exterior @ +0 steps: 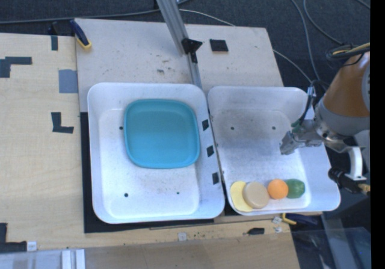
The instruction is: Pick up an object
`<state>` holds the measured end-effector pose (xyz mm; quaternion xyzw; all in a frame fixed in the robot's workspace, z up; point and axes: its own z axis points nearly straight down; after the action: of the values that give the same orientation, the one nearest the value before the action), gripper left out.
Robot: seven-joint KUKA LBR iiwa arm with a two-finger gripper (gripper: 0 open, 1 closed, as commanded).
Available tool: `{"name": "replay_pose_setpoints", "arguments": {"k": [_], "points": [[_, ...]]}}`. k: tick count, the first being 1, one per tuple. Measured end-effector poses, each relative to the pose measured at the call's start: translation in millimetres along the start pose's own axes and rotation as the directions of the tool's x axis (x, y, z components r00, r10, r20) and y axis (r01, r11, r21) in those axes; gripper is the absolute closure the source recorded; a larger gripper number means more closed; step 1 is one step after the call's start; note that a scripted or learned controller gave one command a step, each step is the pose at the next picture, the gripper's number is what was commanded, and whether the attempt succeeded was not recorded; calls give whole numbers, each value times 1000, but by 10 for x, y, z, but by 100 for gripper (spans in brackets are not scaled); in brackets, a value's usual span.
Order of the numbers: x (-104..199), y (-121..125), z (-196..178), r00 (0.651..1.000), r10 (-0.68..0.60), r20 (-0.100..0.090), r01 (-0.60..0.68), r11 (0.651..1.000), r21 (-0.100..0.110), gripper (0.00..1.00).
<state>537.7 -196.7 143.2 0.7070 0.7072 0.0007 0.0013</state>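
Along the front wall of the right bin [240, 105] lies a row of small objects: a yellow disc [237, 197], a tan round piece [255, 195] overlapping it, an orange ball [277, 189] and a green ball [295, 188]. My gripper [289, 143] hangs over the right side of that bin, a short way behind the orange and green balls. Nothing shows between its fingers. The grey arm with its orange band [349, 90] comes in from the right.
The left bin [102, 195] holds a turquoise square plate [161, 133]. A metal pole [174, 15] slants up from the divider between the bins. Cables run across the dark floor behind the bench.
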Motion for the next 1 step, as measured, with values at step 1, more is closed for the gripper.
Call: {"name": "replay_pose_setpoints", "arguments": {"k": [1], "points": [[-39,12,-619,1000,0,0,0,1000,-2,100]]}}
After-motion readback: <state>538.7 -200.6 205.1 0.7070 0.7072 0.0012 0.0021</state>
